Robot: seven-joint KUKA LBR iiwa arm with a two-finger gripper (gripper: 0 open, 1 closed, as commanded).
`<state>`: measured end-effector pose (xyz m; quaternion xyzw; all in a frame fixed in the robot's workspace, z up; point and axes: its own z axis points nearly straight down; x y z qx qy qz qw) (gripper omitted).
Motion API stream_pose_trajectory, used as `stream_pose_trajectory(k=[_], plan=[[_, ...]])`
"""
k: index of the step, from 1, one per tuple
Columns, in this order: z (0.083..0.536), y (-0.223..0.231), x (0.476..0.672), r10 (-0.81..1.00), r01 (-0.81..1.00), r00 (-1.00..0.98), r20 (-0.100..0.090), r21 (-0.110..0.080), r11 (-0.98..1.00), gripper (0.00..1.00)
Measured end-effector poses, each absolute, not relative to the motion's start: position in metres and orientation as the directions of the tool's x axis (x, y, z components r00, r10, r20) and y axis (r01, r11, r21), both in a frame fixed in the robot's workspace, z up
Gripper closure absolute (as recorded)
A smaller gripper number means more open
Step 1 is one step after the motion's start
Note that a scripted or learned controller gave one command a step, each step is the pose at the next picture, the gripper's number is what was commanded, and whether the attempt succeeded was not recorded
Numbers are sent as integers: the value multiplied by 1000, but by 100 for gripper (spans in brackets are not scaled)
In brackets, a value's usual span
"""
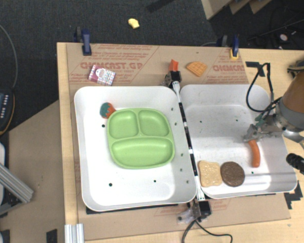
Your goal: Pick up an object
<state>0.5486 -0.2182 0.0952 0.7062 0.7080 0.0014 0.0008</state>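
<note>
Poised at the right side of the right-hand bin (233,103), tool (261,130) just above the upper end of a small orange sausage (255,153). Impossible to tell whether open or closed, tips lost against the cabling. Nothing visibly held.

Lying nearly along the bin's length, close to the right wall, well apart from the tan cracker (210,173) and the brown round patty (233,173) resting side by side near the front rim. Likely target, judging by nearness: the sausage.

To be done well: centre over the middle of the sausage rather than its end, straddle the narrow width, descend straight down, close only once both sides are bracketed. Worth watching the nearby wall, which may crowd one side.

Left-hand bin (91,151) carrying a green divided plate (140,137) with a small red-and-green object (107,109) at its corner; worktop (137,59) beyond bearing a waffle-like piece (196,68).
</note>
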Motion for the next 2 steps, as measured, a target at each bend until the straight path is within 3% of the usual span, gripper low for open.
stream_pose_trajectory(k=[1, 2], plan=[[84, -162, 560, 1000, 1000, -4, 2, -2, 4, 100], [191, -82, 606, 1000, 1000, -9, 0, 13, 9, 100]])
